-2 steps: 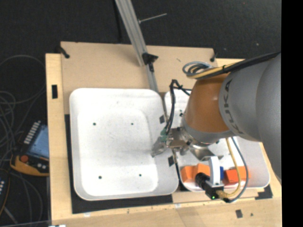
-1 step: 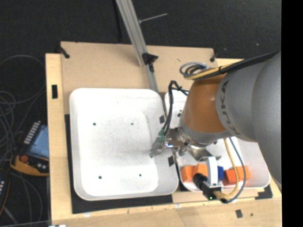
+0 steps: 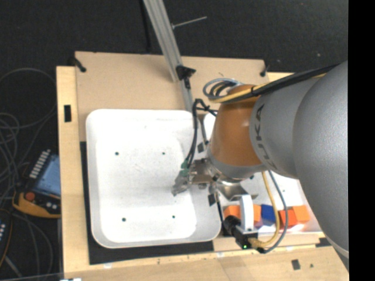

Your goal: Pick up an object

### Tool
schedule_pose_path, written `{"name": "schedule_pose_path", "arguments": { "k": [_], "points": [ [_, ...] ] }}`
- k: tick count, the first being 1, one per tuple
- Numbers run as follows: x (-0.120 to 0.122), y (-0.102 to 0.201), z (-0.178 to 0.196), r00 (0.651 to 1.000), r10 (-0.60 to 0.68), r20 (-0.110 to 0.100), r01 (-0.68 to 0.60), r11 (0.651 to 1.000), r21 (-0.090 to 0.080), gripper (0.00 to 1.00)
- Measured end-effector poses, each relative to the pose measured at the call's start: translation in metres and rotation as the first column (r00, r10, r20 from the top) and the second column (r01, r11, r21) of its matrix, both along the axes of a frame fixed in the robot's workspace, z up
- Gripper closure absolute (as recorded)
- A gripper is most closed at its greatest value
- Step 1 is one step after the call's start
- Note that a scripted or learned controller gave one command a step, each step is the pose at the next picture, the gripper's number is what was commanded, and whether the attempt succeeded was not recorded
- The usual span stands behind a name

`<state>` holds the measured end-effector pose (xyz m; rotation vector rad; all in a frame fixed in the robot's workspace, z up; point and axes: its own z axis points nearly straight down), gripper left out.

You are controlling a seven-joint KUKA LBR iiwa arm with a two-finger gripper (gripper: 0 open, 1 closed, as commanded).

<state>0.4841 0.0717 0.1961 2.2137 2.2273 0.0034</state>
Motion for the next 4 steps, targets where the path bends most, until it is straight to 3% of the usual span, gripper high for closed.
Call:
{"name": "schedule_pose_path", "arguments": {
  "k": [1, 2, 3, 4],
  "points": [
    [0.009, -0.026, 0.000, 1.000, -0.007, 0.001, 0.007, 1.000, -0.002, 0.00],
    [0.022, -0.079, 0.000, 1.000, -0.011, 0.004, 0.011, 1.000, -0.005, 0.00],
    [0.002, -0.033, 0.000, 1.000, -0.001, -0.003, 0.001, 1.000, 0.000, 0.00],
    [0.000, -0.026, 0.000, 1.000, 0.000, -0.003, 0.000, 1.000, 0.001, 0.00]
  ]
}}
